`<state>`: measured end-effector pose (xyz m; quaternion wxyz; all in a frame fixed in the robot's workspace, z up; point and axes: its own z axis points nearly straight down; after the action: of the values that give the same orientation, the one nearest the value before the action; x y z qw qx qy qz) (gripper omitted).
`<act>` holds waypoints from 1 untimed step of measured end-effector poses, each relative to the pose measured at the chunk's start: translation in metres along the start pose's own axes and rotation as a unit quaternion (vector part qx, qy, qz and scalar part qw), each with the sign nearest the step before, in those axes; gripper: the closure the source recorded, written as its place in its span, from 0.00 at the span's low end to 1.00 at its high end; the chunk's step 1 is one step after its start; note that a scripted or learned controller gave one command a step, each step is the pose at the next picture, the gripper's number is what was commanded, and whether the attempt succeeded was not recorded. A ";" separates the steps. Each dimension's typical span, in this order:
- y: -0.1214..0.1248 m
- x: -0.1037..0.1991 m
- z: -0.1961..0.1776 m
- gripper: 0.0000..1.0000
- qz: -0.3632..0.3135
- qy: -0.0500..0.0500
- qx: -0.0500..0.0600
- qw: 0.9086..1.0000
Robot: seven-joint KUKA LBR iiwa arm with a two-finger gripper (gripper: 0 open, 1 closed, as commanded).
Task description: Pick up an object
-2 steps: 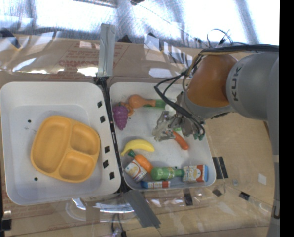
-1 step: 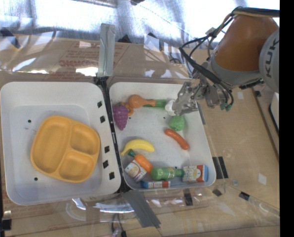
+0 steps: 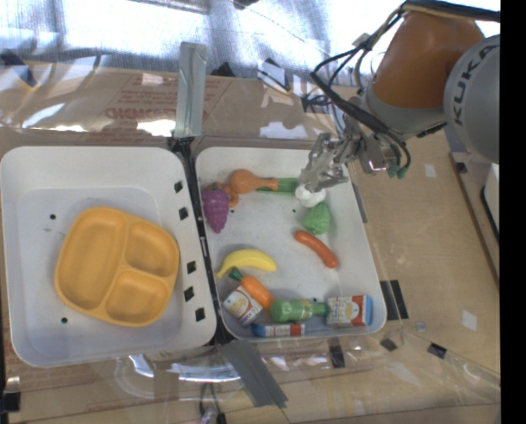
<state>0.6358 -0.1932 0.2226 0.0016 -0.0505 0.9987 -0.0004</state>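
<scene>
The right bin holds several toy foods. An orange piece with a green stalk lies at the back, purple grapes at the left wall, a yellow banana in the middle and a red-orange sausage shape to the right. My gripper hangs over the bin's back right part, tilted down to the left. A small white piece sits right at its tip, and a green lump lies just below that. Whether the white piece is gripped is unclear.
Along the right bin's front wall lie an orange-capped bottle, a green bottle, a small carton and a flat blue-red item. The left bin holds a yellow divided plate. Cables loop above my wrist.
</scene>
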 end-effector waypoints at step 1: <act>-0.017 -0.021 0.021 1.00 -0.099 -0.001 0.000 0.995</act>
<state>0.6586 -0.2077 0.2012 0.0022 -0.1494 0.9888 -0.0008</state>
